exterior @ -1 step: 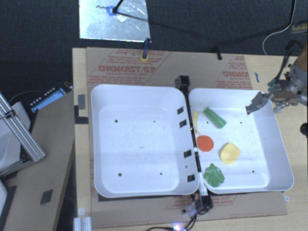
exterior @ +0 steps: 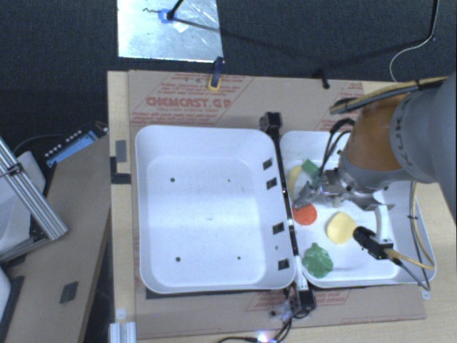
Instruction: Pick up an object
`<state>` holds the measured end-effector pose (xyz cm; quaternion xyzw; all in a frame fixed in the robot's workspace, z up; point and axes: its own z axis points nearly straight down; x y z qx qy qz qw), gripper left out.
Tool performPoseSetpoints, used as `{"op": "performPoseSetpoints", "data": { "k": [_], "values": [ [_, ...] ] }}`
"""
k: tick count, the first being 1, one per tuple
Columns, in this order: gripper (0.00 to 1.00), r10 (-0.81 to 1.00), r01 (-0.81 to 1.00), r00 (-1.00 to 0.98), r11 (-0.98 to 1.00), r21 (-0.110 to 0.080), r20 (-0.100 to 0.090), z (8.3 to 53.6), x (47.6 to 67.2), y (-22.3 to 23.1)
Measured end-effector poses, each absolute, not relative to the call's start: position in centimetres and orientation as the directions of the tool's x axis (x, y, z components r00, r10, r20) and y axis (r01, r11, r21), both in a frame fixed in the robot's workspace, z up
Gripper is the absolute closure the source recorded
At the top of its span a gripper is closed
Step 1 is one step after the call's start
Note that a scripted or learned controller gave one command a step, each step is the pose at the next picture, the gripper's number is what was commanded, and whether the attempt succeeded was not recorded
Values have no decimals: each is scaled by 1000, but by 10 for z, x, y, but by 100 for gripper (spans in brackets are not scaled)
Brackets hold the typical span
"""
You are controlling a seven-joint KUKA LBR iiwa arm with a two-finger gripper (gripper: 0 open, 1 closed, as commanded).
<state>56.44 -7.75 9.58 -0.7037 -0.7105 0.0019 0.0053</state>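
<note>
gripper (exterior: 308, 194) low in right bin (exterior: 400, 274), just above red ball (exterior: 305, 215); grip state unclear, nothing lifted yet.

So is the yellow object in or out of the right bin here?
In. The yellow object lies on the right bin's floor, apart from the gripper, with the red object beside it.

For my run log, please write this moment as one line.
gripper: low in right bin | nearest: red object | also there: yellow object, green object | grasp: not visible
</note>
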Motion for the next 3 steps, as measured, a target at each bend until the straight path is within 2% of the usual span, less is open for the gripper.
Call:
{"op": "performPoseSetpoints", "data": {
  "k": [1, 2, 3],
  "values": [
    [0, 1000, 1000, -12, 12, 14, 1, 191, 618, 5],
    [100, 1000, 1000, -6, 6, 5, 0, 196, 615, 0],
    [100, 1000, 1000, -10, 10, 12, 2, 274, 653, 65]
  ]
}}
